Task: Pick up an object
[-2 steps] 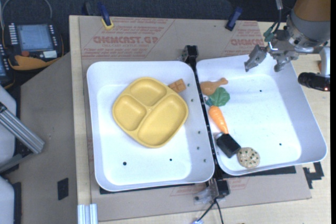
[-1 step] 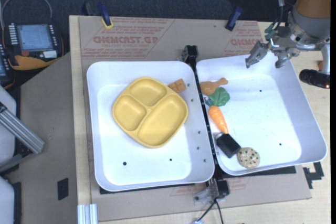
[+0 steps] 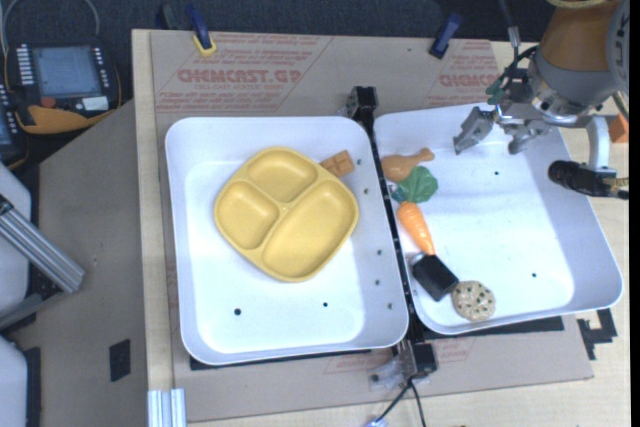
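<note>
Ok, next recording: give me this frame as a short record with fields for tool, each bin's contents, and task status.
tool: open, above the right bin's far part, holding nothing
left bin: yellow divided plate, small brown block by the plate's far edge
right bin: chicken drumstick, green leafy piece, carrot, black block, cookie, all along its left side
task status: nothing picked up yet

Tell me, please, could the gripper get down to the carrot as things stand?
Probably yes: the open gripper hovers over the right bin, and the carrot lies uncovered, though crowded by the green toy and bin wall.
</note>
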`<action>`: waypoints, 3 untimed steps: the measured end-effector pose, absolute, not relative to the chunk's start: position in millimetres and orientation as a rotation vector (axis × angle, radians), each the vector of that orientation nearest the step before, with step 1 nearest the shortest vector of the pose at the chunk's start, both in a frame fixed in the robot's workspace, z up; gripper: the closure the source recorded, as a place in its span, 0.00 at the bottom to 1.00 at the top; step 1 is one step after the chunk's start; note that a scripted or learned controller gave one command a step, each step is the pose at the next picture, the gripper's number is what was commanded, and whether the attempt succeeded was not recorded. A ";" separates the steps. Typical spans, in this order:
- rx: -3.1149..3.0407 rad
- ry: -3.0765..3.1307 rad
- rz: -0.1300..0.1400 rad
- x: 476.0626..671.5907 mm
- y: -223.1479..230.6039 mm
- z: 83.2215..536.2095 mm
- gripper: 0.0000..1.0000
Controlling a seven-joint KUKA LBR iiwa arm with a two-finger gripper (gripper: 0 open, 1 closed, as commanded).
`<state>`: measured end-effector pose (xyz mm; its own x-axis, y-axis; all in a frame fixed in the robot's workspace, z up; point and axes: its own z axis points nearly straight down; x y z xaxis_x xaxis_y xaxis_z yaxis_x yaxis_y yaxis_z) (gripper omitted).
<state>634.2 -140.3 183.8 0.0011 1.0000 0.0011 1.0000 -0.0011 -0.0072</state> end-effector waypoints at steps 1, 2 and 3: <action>-2.215 -2.217 0.007 634.6 -134.5 120.6 0.00; -2.226 -2.226 -0.002 637.3 -135.9 89.2 0.00; -2.233 -2.233 -0.011 640.0 -136.1 103.3 1.00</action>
<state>640.0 -136.1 103.3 0.0000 1.0000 -0.0063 0.9999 0.0001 0.0162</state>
